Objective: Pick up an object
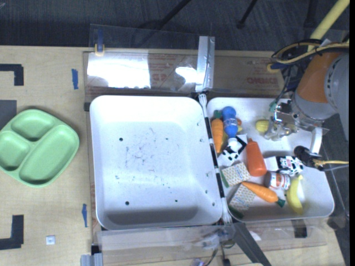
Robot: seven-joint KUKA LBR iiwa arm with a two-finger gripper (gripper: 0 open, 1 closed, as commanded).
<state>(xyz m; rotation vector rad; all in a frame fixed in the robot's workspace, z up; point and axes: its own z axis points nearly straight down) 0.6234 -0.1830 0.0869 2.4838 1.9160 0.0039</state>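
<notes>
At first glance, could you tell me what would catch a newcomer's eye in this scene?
The right bin is crowded with bright toys: two carrots, an orange bottle, a banana, a blue figure. The gripper hangs over that bin's far right side, beside a small yellow object. Out on the bench at left lies a green divided plate.
</notes>
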